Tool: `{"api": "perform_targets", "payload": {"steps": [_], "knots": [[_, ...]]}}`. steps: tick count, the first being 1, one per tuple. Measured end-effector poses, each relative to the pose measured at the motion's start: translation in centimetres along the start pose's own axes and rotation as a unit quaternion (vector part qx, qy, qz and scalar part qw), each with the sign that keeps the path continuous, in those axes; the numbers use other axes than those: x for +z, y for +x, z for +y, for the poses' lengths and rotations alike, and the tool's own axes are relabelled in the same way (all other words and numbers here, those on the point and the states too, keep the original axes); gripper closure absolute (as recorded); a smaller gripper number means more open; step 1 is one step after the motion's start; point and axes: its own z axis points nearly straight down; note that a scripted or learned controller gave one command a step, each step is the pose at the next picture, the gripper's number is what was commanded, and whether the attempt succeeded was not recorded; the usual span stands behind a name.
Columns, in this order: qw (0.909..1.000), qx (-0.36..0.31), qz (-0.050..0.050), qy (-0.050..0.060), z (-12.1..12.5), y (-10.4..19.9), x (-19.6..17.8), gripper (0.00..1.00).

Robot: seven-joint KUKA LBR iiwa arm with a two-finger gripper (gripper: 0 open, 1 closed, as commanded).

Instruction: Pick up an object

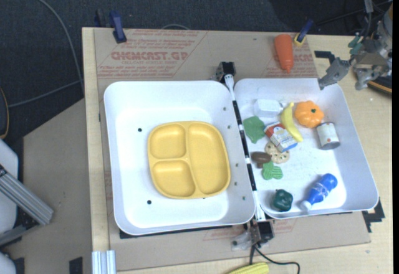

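Camera view looks down at a slant on the desk [156,55], a brown board carrying two shallow white bins side by side. The left bin [124,111] holds a yellow divided plate [187,159] with three compartments, lying flat near its middle. The right bin [355,167] holds a scatter of small things: an orange pumpkin-shaped toy [308,114] toward the far side, a yellow banana [288,122] just beside it on the left, a small grey can [327,135] lying on its side near the pumpkin, a green leaf-shaped piece [254,128] by the divider, a red-and-white packet [283,139] beside the banana, a brown cookie [261,157], a small green piece [272,172], a dark green object [281,200] and a blue bottle [320,190] at the near edge. An orange carrot [284,51] lies on the desk outside the bins, beyond the right bin's far rim.

At the upper right, the gripper [358,67] sits over the far right corner of the right bin, above its rim and well apart from the objects inside. Nothing is seen between the jaws; whether they stand open or closed cannot be told from this angle, since the metal parts blur together.
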Motion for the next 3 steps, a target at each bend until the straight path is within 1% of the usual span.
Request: {"api": "perform_targets", "payload": {"steps": [1, 2, 3], "knots": [[1.0, 0.0, 0.0, 0.0, 2.4, -4.2, 13.6, 0.0], [1.0, -0.001, 0.0, 0.0, 3.7, -2.2, 19.7, 0.0], [1.0, -0.001, -0.001, -0.001, 3.7, -2.2, 18.7, 1.0]]}}
